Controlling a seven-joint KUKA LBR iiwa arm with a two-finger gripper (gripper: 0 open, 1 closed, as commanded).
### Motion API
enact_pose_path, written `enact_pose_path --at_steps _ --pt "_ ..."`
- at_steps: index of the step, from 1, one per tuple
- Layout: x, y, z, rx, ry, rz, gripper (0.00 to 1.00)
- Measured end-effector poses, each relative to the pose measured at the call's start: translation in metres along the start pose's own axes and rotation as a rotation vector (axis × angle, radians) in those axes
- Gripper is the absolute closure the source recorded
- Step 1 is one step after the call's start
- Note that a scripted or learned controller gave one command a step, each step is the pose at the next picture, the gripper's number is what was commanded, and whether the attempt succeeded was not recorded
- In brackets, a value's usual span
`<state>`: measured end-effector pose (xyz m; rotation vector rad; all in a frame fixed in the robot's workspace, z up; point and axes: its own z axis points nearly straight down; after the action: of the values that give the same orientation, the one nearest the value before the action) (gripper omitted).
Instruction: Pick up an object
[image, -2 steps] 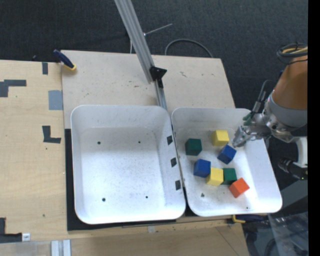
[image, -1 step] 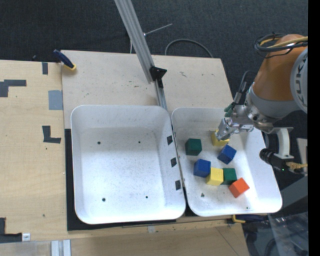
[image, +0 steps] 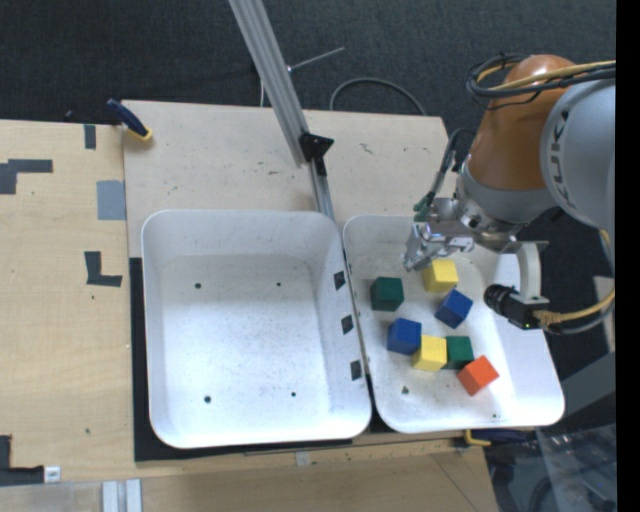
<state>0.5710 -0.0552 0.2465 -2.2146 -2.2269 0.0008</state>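
Bins sit side by side on the tabletop (image: 70, 300): the left bin (image: 160, 400) is speckled white, and the right bin (image: 535, 395) carries all the candidates. Going left to right in it: a dark green cube (image: 387, 293) lies by itself near the shared wall; a blue cube (image: 404, 335) touches a yellow cube (image: 431, 353), which in turn touches a second green cube (image: 459, 349); another yellow cube (image: 440, 275) sits at the top of the group, with a second blue cube (image: 453, 307) just below it; an orange cube (image: 478, 374) lies tilted at the lower right.

The pincer (image: 432, 245) hangs directly over the upper yellow cube, close above or at its top edge. Whether its fingers are spread or closed I cannot tell; nothing is visibly between them.

These look like small, rigid blocks, probably light foam or wood. They should not crush or bend, but their smooth flat faces may slide if squeezed off-centre. The best hold is across two opposite flat sides, square to the faces, not across corners. The upper yellow cube has the blue one near its lower right corner, so a finger going down there may nudge it. The lone dark green cube has free space all round and looks the easier take.
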Motion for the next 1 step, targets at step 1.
enact_pose_path --at_steps 1 --pt "0.0455 0.0089 -0.0006 0.000 0.000 0.000 1.00"
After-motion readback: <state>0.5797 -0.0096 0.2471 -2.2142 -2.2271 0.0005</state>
